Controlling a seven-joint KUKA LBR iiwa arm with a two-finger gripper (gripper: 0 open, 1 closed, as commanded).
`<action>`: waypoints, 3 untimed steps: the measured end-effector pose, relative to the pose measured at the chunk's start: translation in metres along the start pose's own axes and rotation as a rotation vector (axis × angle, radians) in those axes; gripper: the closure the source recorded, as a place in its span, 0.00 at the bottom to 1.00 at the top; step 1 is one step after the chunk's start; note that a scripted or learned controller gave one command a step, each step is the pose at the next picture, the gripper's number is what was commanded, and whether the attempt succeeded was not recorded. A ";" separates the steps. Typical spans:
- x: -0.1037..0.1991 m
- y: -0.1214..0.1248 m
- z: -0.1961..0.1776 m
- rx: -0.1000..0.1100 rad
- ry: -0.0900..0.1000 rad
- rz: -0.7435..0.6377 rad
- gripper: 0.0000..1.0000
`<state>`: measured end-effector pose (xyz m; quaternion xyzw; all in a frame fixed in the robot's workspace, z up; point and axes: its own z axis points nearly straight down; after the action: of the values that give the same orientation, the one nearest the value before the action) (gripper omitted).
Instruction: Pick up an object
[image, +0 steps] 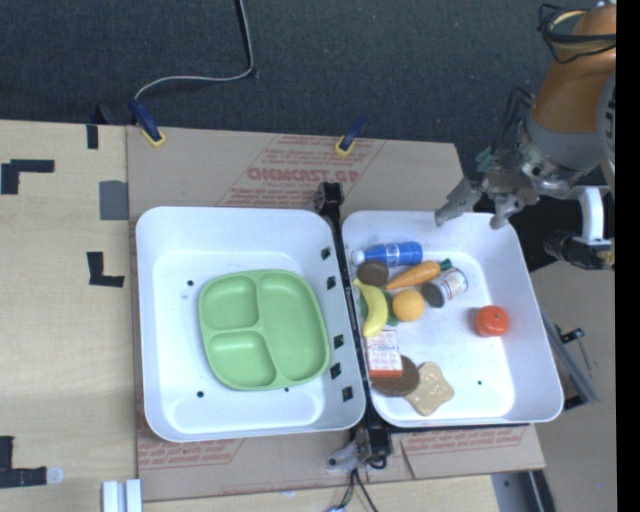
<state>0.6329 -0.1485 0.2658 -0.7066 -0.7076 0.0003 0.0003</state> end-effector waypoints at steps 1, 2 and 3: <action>-0.037 0.004 0.179 -0.004 -0.002 0.000 0.00; 0.019 0.019 0.116 -0.003 0.000 -0.002 0.00; -0.009 -0.006 0.179 -0.003 -0.001 0.001 0.00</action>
<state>0.6268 -0.1575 0.0865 -0.7070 -0.7072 -0.0002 -0.0012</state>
